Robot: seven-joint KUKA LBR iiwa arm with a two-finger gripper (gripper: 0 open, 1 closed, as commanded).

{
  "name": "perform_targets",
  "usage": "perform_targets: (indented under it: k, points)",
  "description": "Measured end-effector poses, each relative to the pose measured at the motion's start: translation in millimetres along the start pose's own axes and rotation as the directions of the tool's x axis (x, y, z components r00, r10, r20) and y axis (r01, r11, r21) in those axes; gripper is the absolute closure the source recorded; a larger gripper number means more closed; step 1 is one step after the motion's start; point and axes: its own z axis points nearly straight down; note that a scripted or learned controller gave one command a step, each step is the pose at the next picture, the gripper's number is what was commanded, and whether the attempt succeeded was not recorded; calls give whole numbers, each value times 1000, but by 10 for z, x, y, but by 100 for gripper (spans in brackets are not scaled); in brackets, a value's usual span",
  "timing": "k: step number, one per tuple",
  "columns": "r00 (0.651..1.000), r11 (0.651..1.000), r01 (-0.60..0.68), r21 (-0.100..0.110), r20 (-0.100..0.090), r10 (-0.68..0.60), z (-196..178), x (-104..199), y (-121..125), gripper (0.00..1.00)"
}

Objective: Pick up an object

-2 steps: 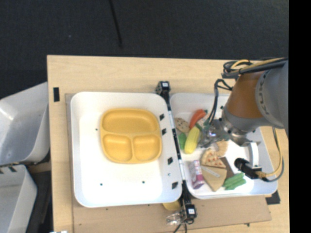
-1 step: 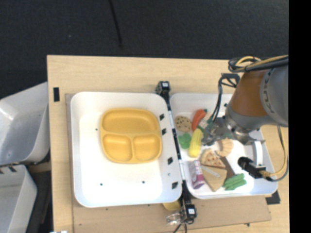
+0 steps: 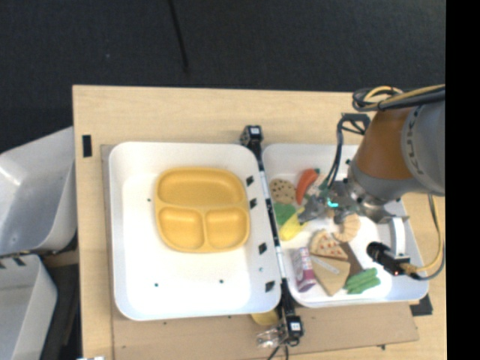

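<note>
Nearest the camera, the right bin (image 3: pixel 420 295) holds the pick candidates, clustered so any descent lands near something: a green ridged piece (image 3: pixel 363 281), a purple packet (image 3: pixel 304 270) and a tan wedge (image 3: pixel 331 274) at the front edge, with a pizza-slice toy (image 3: pixel 328 244) just behind them. Mid-bin: a yellow-green chunk (image 3: pixel 286 217), a speckled round cookie (image 3: pixel 282 190) and a slim red-orange carrot shape (image 3: pixel 306 183). All look like small plastic or foam play food, matte, with mixed flat and rounded shapes. The gripper (image 3: pixel 335 210) hangs over the middle of this pile, near the pizza slice; cannot tell whether the jaws are open or closed, and nothing visibly sits between them, so I judge the pick not yet done. The left bin (image 3: pixel 127 291) carries one yellow three-compartment tray (image 3: pixel 202 208), smooth moulded plastic, likely the drop spot. Both bins sit on a pale wood table (image 3: pixel 165 111).
</note>
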Motion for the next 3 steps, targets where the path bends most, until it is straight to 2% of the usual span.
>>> perform_targets:
  k: [1, 2, 3]
  points:
    - [1000, 1000, 1, -11, 5, -1, 276, -234, -679, 0]
    - [1000, 1000, -3, -14, 8, 3, 157, -251, -649, 100]
    - [1000, 1000, 13, -8, -2, -13, -753, 505, -630, 100]
